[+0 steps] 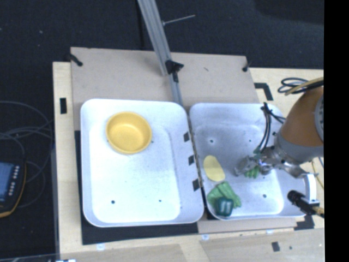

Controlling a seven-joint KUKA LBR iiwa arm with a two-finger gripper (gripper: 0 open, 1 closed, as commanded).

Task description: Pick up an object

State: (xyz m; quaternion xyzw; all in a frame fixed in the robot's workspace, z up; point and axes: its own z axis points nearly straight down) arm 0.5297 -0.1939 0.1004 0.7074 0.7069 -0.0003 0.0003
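My gripper (248,169) reaches into the right bin (229,121) from the right, low over its floor. A small green thing (252,173) shows right at the gripper's tip; I cannot tell whether it is held. A yellow oval piece (214,168) lies on the bin floor to the left of the gripper. A leafy green object (221,192) and a dark green round object (224,206) sit together in the bin's front left corner. The arm's orange band (303,124) is above and to the right.
A yellow bowl (128,132) stands in the back of the left bin (136,195). A grey metal rail (155,29) runs from the top down to the gap between the bins. Cables (266,130) hang by the wrist.
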